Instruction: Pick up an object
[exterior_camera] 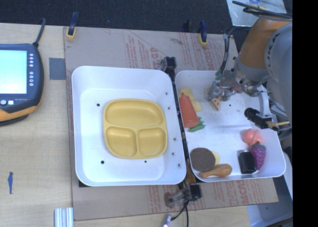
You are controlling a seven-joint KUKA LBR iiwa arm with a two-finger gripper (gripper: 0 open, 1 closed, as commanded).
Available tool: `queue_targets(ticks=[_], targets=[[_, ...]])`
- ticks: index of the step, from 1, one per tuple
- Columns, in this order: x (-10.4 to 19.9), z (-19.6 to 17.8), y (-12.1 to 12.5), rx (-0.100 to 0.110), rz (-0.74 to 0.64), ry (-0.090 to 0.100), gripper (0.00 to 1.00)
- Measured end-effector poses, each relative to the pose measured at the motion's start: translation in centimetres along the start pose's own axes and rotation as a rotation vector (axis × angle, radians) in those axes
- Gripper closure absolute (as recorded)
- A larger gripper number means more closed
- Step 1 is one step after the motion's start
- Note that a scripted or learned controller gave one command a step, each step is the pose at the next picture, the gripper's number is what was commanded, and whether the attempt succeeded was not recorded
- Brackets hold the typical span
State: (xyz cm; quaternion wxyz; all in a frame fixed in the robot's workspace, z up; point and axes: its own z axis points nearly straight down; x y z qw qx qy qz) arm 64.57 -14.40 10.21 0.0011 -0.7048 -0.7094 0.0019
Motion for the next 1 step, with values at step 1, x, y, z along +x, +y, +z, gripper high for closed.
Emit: queue_targets(ticks=[1], targets=[[7.28, -9.06, -2.62, -0.002, 0.002, 0.002, 1.0]])
